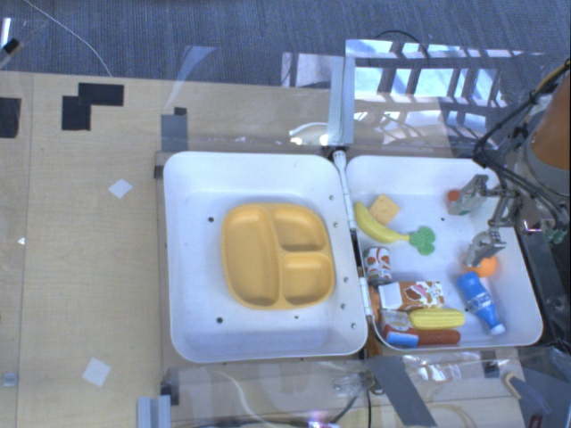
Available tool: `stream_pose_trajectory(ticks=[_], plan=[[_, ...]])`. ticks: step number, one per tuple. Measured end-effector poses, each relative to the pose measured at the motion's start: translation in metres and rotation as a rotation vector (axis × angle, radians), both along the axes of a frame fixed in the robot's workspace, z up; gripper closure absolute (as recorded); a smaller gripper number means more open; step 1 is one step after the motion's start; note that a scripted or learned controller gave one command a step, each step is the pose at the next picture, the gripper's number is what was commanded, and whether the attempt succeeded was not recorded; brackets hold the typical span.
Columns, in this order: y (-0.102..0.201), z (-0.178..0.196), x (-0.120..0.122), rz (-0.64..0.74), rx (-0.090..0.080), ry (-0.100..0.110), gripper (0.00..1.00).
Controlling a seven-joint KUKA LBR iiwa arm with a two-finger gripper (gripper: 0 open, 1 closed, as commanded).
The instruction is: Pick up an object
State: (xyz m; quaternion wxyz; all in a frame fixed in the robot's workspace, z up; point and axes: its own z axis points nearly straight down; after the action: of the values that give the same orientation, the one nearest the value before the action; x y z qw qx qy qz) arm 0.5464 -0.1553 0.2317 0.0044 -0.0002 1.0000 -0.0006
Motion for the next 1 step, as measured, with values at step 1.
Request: stream_pose_trajectory(ticks=[1], plan=[[-0.0345,-0.1093,0.0142,-0.267,0.003,0.006,0.00]])
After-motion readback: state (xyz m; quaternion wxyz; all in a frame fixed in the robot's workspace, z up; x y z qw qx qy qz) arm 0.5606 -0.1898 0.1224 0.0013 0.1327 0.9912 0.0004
